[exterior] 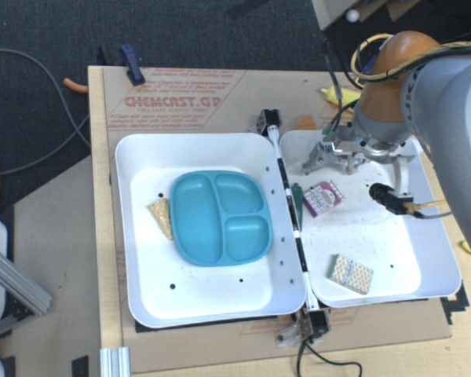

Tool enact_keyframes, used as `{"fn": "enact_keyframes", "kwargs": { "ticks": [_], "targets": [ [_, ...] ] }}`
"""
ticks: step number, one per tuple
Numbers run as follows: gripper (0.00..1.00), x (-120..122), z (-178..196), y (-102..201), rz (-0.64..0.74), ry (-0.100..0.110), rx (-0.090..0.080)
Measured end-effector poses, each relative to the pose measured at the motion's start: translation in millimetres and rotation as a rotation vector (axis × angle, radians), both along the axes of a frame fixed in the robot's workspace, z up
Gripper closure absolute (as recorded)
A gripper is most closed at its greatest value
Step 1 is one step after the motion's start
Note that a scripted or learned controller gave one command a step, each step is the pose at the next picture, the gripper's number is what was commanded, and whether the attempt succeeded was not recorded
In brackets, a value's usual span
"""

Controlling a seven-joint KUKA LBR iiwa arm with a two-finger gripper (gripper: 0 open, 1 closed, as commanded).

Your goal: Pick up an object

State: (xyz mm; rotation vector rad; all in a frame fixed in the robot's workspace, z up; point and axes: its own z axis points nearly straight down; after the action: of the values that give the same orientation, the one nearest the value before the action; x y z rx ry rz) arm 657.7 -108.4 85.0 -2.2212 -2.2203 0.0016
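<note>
Left bin (141,163), smooth white plastic, holds a glossy teal divided plate (220,214) with three rounded compartments, and a tan, rough, sponge-like wedge (162,214) touching the plate's left edge. Right bin (424,265) holds a small pink-and-white packet (323,198), a slim green pen (297,201) along its left wall and a flat speckled rectangular block (351,273) near the front. Gripper (335,157) hangs over the right bin's far end, near the packet; spread or pressed together, cannot tell, and nothing is visibly pinched.
</note>
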Motion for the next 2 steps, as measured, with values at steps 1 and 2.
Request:
{"fn": "enact_keyframes", "kwargs": {
  "ticks": [1, 2],
  "targets": [
    [0.0, 9.1, 0.0, -2.4, 0.002, -0.003, -0.001],
    [0.0, -7.0, -0.2, 16.0, 0.001, 0.0, 0.001]
  ]
}}
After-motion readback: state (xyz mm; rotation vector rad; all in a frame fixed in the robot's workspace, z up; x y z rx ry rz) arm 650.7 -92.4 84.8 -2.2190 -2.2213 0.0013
